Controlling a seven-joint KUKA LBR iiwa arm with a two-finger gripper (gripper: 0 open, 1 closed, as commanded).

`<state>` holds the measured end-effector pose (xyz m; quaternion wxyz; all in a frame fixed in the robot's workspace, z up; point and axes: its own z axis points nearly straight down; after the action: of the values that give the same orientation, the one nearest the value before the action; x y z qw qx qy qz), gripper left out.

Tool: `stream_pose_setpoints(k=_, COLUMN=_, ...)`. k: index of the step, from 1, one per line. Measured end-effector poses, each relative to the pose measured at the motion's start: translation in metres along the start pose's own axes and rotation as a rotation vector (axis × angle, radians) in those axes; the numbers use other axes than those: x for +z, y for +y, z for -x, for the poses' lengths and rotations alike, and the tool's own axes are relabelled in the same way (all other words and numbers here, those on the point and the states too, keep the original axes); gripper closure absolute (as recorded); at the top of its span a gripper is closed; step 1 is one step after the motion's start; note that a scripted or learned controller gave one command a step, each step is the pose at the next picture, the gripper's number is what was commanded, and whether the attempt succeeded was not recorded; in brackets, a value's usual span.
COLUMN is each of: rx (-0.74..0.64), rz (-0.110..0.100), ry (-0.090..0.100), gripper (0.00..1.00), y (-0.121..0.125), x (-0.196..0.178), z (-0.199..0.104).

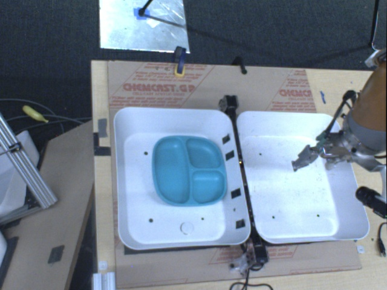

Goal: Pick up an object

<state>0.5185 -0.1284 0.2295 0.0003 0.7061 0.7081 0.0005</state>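
Note:
A blue divided plate (188, 169) lies flat in the middle of the left bin (130, 132). A small white round disc (186, 227) rests on that bin's floor near its front wall. My gripper (300, 161) hangs over the right bin (284, 225), in its right half, pointing left and down. It is well apart from the plate and the disc, and nothing shows at its tip. The grey arm with its orange band (369, 110) comes in from the right edge.
Both bins sit on a cardboard sheet (157, 86) on the bench, joined by a black clip strip (236, 162) down the middle. A shiny foil sheet (145, 17) lies on the dark floor behind. A metal frame (24, 168) stands at the left.

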Motion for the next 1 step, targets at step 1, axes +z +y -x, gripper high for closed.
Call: stream_pose_setpoints(k=1, rx=-0.006, rz=0.000, ry=0.000, gripper=0.00, y=0.0571, x=0.0633, z=-0.0336)
